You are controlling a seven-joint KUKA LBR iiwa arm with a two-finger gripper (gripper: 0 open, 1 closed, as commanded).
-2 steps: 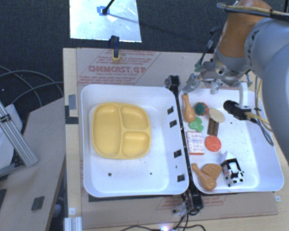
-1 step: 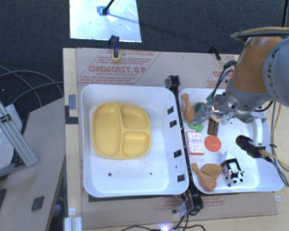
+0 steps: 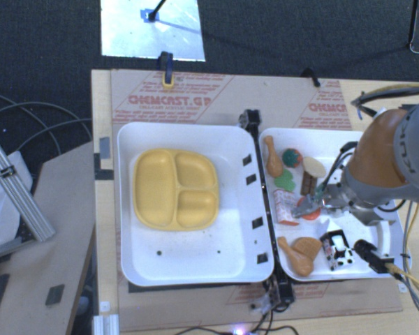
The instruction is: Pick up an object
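On the left of the worktop [image 3: 216, 96], a white left bin [image 3: 136, 257] is seen to hold a yellow divided tray [image 3: 174, 188], which lies flat and untouched, well apart from the arm.

Across the divider, the right bin [image 3: 342, 132] carries the loose objects from which one is to be picked. A tan drumstick-shaped toy [image 3: 272, 156] lies near the divider, with a small green ball [image 3: 291, 158] beside it and a green piece [image 3: 285, 181] just below. A brown block [image 3: 308, 182] stands next to a pale round piece [image 3: 314, 165]. Lower down, a white wrapped item with red print [image 3: 284, 204] lies beside an orange-red piece [image 3: 310, 215]. Near the front wall, a second tan toy [image 3: 300, 252] and a small black-and-white figure [image 3: 337, 250] are found.

The gripper [image 3: 306, 206] is brought low among the middle objects, at or just beside the orange-red piece and the wrapped item. Whether the jaws are apart or together cannot be told, as their tips are lost against the clutter.

Nothing is seen lifted clear of the bin floor, so the task is judged to be at the reach-and-grasp stage. A secure closing on one object and a lift are judged to be left.
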